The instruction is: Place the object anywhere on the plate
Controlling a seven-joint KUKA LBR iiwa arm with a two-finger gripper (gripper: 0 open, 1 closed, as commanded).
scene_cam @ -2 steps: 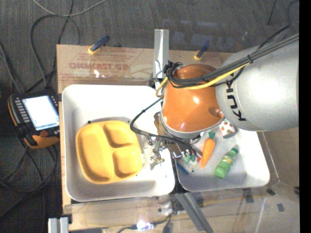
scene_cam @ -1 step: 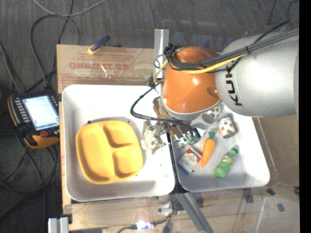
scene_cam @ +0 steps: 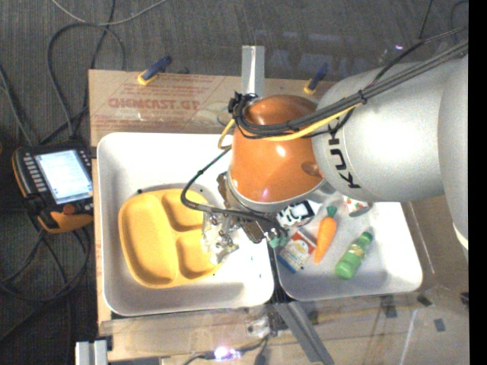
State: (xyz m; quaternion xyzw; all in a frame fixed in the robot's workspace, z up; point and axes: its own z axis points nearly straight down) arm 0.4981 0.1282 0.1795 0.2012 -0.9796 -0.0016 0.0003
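Observation:
A yellow plate with divided compartments lies in the left white bin. My gripper hangs over the plate's right edge, by the lower right compartment, under the orange band of the arm. Metal parts and cables crowd the tool, so I cannot make out whether anything is in it. In the right bin lie an orange carrot, a green bottle, a small red and blue carton and a black-and-white item.
The grey arm covers the back of the right bin. A teach pendant sits off the bench to the left. Two blue-and-yellow clamps hold the cardboard behind the bins. Cables trail across the floor.

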